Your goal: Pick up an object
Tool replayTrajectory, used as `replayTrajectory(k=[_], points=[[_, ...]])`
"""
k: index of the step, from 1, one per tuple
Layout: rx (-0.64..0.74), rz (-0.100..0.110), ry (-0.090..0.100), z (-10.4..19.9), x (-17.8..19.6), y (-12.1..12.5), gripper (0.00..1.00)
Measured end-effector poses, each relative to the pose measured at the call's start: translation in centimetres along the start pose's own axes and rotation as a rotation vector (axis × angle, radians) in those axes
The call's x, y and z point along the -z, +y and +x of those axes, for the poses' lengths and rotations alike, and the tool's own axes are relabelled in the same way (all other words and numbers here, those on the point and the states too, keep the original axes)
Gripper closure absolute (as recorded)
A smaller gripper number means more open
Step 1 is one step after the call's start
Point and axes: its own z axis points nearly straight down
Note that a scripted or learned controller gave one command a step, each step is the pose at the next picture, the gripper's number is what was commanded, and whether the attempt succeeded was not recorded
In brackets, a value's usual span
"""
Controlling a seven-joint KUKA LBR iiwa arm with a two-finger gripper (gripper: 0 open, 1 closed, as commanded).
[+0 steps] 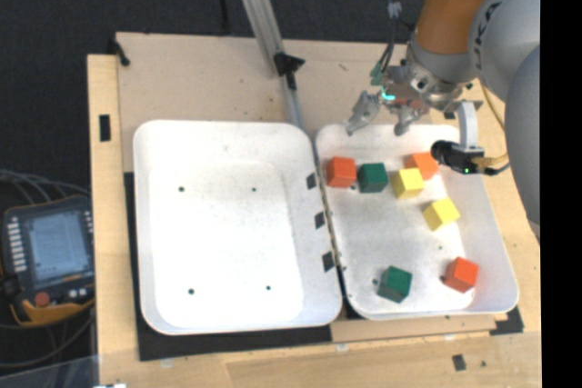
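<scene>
Seven small blocks (406,182) lie in the right bin (491,232), the jaws (380,115) spread apart above its far edge.

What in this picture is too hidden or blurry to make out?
- Grey arm's two-finger gripper: small and blurred in the camera view; finger state unreadable.
- Orange wooden cube at the right white bin's far end: partly covered by the black wrist attachment.
- Handheld screen: cut off by left edge.
</scene>
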Motion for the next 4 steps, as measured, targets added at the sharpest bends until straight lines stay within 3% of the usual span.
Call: replayTrajectory(k=[1, 2, 3, 4], points=[[0.001, -0.005, -0.002, 0.0, 0.3, 0.1, 0.0], [-0.003, 0.0, -0.004, -0.4, -6.0, -0.1, 0.0], [-0.005, -0.011, -0.002, -0.9, -9.8, -0.3, 0.0], [-0.004, -0.026, -0.003, -1.0, -10.4, 0.3, 0.0]])
